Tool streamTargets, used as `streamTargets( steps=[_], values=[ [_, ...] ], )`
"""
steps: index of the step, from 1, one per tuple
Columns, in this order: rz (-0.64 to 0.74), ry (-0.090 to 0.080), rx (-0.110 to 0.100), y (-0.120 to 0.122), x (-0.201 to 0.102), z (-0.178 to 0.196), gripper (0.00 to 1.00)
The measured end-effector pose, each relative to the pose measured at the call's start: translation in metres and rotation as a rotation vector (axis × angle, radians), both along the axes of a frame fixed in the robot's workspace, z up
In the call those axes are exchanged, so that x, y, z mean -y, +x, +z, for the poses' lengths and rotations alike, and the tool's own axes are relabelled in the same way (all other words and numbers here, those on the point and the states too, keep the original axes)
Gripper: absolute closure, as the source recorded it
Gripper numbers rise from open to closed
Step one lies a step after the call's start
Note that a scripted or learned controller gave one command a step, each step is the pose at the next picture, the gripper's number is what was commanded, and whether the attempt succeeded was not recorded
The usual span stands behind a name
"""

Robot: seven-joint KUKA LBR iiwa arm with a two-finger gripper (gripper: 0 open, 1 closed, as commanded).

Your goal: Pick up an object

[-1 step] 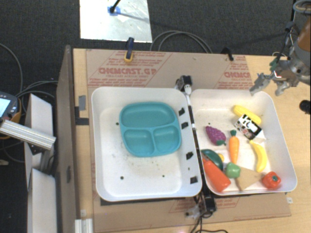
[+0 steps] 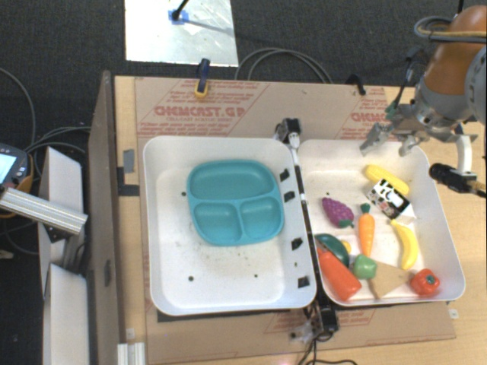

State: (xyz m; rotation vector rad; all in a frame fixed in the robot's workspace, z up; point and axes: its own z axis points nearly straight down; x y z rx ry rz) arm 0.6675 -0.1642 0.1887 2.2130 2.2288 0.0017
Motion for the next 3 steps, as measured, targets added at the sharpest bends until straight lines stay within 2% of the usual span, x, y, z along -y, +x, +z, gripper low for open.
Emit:
streamTargets(
  steps=[1,2,3],
  values=[
    [-0.006,0.000,-0.005,0.000,0.018,-0.110,0.00],
    [-0.003,-0.003,0.005,0.003,0.018,-0.092,1.00],
    [-0.001,-0.003,0.005,0.003,0.018,-0.093,0.00]
  ],
)
